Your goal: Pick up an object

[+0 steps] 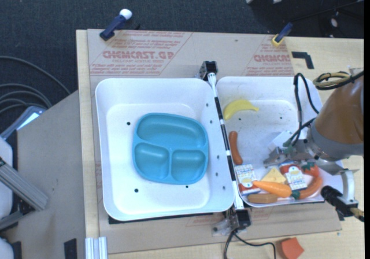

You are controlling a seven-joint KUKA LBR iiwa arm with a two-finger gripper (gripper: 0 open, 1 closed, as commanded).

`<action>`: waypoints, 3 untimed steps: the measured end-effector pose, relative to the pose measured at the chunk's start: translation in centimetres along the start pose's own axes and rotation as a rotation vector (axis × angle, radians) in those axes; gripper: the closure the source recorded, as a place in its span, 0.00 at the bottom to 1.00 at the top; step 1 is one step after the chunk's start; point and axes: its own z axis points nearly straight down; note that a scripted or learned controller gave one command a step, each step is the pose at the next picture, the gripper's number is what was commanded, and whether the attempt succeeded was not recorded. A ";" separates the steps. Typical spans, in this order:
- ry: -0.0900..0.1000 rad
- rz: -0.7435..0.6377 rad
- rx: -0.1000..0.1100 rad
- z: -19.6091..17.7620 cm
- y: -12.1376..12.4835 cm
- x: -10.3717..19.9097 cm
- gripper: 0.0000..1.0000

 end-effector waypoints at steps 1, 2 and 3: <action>-0.002 0.001 -0.003 -1.1 0.1 0.0 1.00; -0.002 0.001 -0.004 -2.0 0.1 0.0 1.00; 0.009 -0.004 0.012 -5.4 8.1 4.7 1.00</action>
